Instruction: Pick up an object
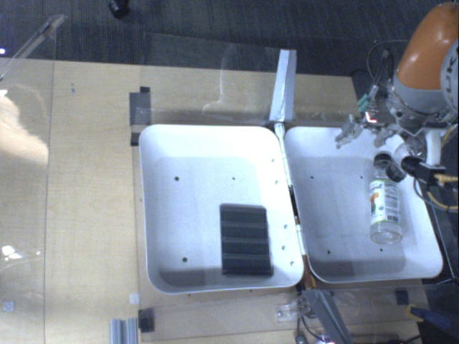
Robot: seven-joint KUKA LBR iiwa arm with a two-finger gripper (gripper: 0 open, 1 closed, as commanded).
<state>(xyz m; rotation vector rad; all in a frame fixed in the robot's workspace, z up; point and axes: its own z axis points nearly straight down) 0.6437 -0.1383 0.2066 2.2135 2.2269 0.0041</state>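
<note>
In the right bin (326, 213), near its right wall, a clear bottle (385, 208) lies with its dark cap toward the far side. The gripper (364, 125) hangs over the far right corner just beyond the cap; whether it is spread or closed cannot be told. The left bin (186, 156) holds a black ridged block (245, 240).

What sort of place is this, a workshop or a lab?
Probably a robotics lab: a robot arm, a left bin holding a black block, a right bin holding a clear bottle.
</note>
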